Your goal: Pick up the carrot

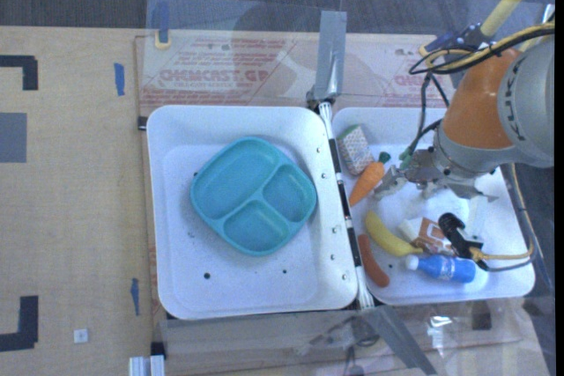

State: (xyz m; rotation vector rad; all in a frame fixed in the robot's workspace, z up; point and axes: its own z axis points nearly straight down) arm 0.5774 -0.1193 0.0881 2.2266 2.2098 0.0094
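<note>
So the small orange toy carrot [367, 181] with the green leafy top is sitting in the right white plastic bin [520, 277], up near that bin's left wall, right of centre in the frame. Its long axis runs on a diagonal: fat green-topped end points to the upper right, thin tip points down to the lower left.

Just above it, towards the top of the frame, there's a small greyish speckled block [355, 149], near the carrot's upper end. Below the carrot lies a yellow toy banana [390, 237], and lower left of that a reddish-orange sausage-shaped piece [374, 261] along the bin's left wall. Near the bin's bottom edge there's a blue plastic bottle with a white cap [447, 268], on its side.

The two-finger gripper [398, 174] hangs just to the right of the carrot's green end, very close, but honestly I can't tell if the pincer is spread or closed, or if it's touching.

The left white bin [176, 277] has 1 teal divided plastic plate [254, 195] with 3 compartments in it.
</note>
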